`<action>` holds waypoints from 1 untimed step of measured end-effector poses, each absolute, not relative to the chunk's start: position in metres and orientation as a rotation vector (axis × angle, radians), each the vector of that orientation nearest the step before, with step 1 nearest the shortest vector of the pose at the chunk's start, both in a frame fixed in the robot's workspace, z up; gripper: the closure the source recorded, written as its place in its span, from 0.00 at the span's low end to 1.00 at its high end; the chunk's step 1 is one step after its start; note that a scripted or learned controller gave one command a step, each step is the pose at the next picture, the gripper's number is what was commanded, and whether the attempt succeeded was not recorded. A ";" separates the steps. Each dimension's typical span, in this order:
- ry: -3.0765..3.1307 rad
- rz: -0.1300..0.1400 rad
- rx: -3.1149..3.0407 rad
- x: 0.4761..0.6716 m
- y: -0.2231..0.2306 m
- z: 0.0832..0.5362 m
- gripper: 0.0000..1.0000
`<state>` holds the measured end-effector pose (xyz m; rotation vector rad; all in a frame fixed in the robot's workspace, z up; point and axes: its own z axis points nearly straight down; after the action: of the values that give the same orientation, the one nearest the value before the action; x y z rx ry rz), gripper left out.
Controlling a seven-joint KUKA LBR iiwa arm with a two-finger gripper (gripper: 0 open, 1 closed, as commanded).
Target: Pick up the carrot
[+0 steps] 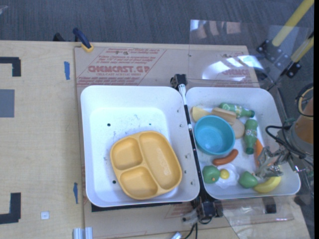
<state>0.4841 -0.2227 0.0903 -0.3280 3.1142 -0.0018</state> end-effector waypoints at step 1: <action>3.088 -0.008 -0.332 0.492 -0.219 0.093 0.00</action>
<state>0.4925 -0.2195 0.0928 -0.3324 3.0877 -0.0081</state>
